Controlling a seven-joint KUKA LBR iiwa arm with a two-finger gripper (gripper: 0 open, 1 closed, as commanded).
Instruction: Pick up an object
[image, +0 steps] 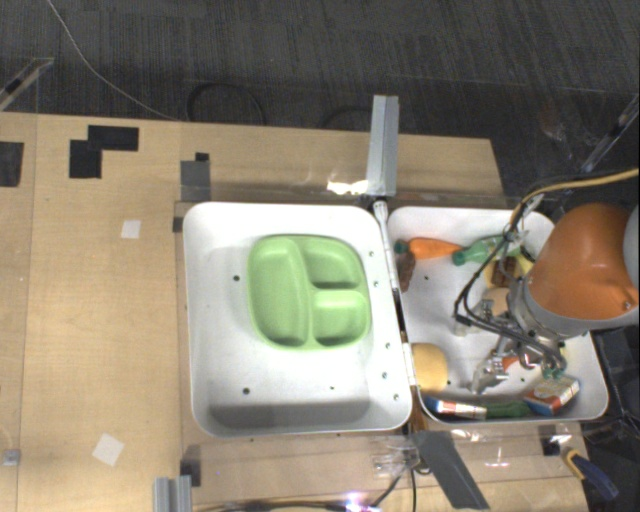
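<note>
The pincer (497, 372) hangs low in the right bin (598, 400); whether it grips anything cannot be told. A yellow ball (430, 365) lies just beside it, a carrot (435, 248) farther off. The left bin (215, 300) carries a green tray (300, 290).

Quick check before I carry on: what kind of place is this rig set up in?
Probably a robotics lab bench, not a home or shop. Two white bins sit side by side in a wooden bench, one holding a green divided tray, the other small toy-like objects such as a carrot. Loose cables run across dark carpet behind.
</note>
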